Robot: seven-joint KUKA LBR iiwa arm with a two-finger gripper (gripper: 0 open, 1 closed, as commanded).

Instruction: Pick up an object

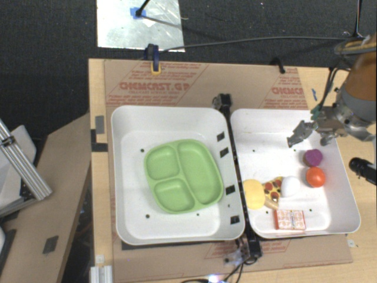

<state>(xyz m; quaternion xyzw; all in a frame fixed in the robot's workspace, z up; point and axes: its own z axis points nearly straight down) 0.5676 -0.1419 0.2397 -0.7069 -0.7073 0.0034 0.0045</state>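
Note:
The right bin (259, 128) holds several small objects near its front right: a purple ball (313, 157), an orange ball (316, 177), a white egg-shaped piece (290, 186), a yellow lemon-like piece (254, 194), a small spotted item (272, 187) and a red-and-white box (289, 220). My gripper (311, 132) hangs over the right bin's far right part, just above and slightly left of the purple ball. Its two fingers are spread apart with nothing between them.
The left bin (126, 158) holds a green three-compartment tray (183, 175). A black divider clip line (230, 158) runs between the bins. The arm's orange band (360, 75) enters at the right edge. Bare floor lies in the right bin's far left part.

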